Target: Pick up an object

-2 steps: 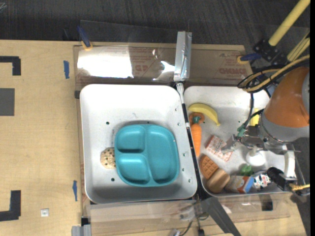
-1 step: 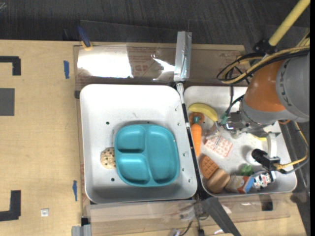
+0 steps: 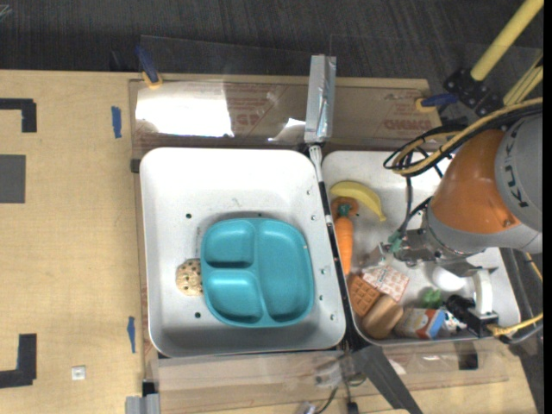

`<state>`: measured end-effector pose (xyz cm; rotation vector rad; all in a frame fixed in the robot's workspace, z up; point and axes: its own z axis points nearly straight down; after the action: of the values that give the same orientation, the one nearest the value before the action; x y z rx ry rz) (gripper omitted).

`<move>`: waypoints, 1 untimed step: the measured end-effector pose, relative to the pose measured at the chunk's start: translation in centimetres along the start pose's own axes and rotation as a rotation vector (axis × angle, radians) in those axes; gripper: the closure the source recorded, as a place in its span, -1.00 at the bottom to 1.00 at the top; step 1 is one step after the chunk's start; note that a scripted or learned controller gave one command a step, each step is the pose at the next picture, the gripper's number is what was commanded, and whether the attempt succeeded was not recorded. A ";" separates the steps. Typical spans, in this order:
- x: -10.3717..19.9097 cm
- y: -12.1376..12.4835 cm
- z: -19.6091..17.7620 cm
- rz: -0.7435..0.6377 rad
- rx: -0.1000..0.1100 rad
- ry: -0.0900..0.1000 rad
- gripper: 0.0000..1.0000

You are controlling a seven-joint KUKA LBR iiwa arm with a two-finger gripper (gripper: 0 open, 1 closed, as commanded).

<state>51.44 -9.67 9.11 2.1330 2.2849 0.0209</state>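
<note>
My arm reaches in from the right over the right bin (image 3: 373,164), its orange band above the bin's middle. The gripper (image 3: 401,248) points down at the bin's centre, just above a pink-and-white packet (image 3: 385,280). A yellow banana (image 3: 360,197) lies at the bin's back left. An orange carrot (image 3: 344,241) runs along the left wall. At the front left sit a brown waffle (image 3: 362,295) and a bread roll (image 3: 382,318). Small colourful items (image 3: 433,317) lie at the front, partly under the arm.
The left bin (image 3: 172,179) holds a teal divided plate (image 3: 256,270) with a speckled cookie (image 3: 189,277) beside its left edge. A metal divider (image 3: 319,102) and clear panel stand behind the bins. Cables and a yellow pole (image 3: 509,33) hang at the upper right.
</note>
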 end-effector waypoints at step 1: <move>-3.9 8.4 -0.4 0.018 0.006 -0.001 -1.00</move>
<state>60.06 -13.02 9.67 2.1558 2.2675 0.0131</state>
